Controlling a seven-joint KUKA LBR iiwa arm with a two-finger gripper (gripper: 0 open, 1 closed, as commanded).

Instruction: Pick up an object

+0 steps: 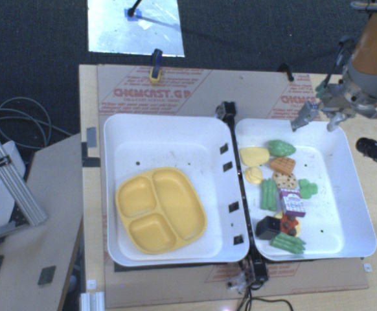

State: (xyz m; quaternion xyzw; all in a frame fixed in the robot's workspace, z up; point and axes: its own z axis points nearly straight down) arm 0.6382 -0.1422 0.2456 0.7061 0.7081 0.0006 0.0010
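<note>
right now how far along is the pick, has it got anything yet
Nothing looks picked. The pincer hangs open above the right bin's far edge with nothing between its fingers. The toy pile, such as the purple box, lies in that bin. The yellow tray sits in the left bin. Descent, grasp and lift remain.

Grey arm [368, 76], orange band, pale metal jaws

The tool [318, 118] hangs open above the right bin's [354, 173] far rim, holding nothing.

Behind my bins I read red "CHEMCAST GP" printed on the desk's brown sheet [153, 92]; its repeat nearer my pincer [318, 116] is partly hidden.
</note>
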